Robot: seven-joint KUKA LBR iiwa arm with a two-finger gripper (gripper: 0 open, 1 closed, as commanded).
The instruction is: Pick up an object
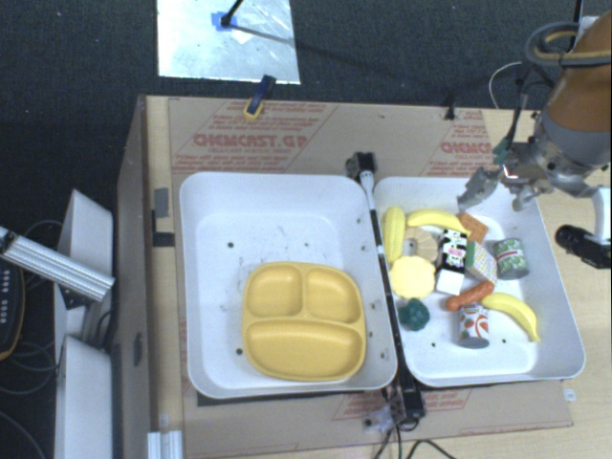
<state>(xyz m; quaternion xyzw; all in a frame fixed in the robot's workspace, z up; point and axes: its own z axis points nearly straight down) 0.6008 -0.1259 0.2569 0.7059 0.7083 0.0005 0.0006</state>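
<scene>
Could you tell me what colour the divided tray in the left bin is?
The divided tray is yellow, seen in the camera view.

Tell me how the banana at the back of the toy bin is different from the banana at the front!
The back banana lies nearly level across the right bin, while the front banana slants down toward the bin's near right corner. The back banana sits closer to the end effector; the front banana lies beside a small can. Both are yellow, curved and lying flat.
</scene>
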